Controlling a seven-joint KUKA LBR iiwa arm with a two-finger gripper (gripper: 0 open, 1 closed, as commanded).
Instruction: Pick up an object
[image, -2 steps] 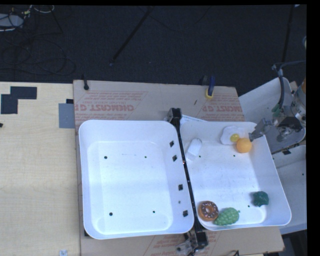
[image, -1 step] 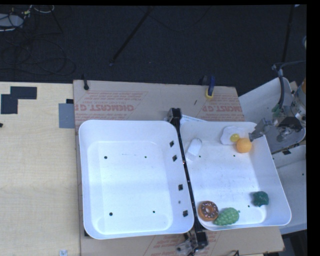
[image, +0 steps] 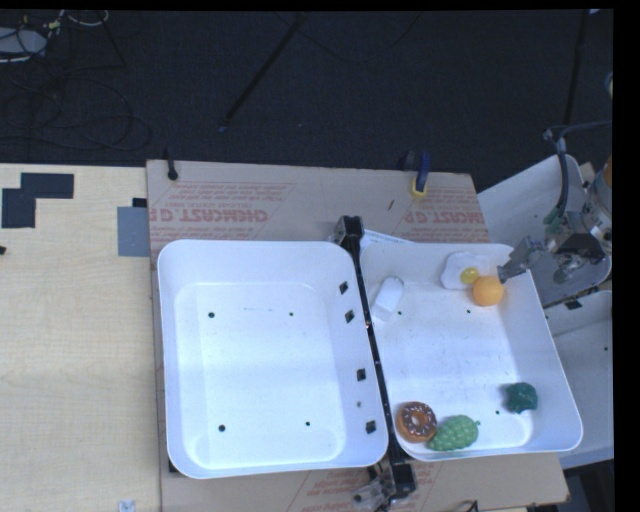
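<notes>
Fingers' state cannot be told: the gripper (image: 520, 262) sits at the right bin's (image: 560, 400) 1 o'clock rim, partly blurred, with nothing seen held. Orange ball (image: 488, 291) lies just beside it, next to a fried-egg toy (image: 462, 272). White cup (image: 386, 296) at 11 o'clock. Doughnut (image: 415, 421) and green grapes (image: 453, 433) touch at 6 o'clock. Dark green toy (image: 520, 397) at 4 o'clock.

Arm enters from the right edge, mostly cropped. Wrist sits low and roughly level, pointing left. Gripper (image: 519, 262) at the arm's left end, fingers angled down-left. Finger gap too small and blurred to read.
</notes>
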